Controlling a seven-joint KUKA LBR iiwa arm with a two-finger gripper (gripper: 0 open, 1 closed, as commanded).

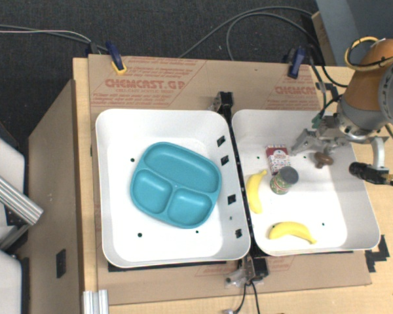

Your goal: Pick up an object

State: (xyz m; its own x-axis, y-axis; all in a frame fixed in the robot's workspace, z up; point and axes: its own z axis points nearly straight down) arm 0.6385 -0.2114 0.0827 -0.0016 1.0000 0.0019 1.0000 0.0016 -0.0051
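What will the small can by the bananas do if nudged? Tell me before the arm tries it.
The can stands upright in the right bin, so a low push would probably slide it, a high one might tip it. Once on its round side it would likely roll. The upright banana close beside it could block it.
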